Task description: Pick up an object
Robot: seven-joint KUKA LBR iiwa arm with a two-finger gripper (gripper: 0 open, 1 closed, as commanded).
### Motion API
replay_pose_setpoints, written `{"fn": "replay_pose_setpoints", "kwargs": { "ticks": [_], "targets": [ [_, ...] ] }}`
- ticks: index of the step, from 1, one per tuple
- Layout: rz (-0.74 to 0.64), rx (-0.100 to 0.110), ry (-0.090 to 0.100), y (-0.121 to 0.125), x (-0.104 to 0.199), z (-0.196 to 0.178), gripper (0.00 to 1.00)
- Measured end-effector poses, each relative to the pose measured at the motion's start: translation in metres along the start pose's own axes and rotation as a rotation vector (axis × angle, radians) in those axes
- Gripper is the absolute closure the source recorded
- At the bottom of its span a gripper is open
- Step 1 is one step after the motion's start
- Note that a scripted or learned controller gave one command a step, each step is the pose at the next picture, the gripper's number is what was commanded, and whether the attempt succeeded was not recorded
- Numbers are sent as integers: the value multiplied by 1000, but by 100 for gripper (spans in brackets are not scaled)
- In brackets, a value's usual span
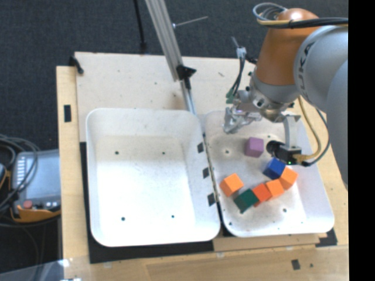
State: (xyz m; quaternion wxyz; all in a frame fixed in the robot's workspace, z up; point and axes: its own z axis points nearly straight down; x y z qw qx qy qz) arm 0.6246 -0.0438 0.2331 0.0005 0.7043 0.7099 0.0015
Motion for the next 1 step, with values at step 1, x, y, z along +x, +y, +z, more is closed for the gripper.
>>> {"fn": "replay_pose_setpoints", "kwargs": {
  "ticks": [1],
  "targets": [
    [0,4,0,-4,61,4,100]
  ]
}}
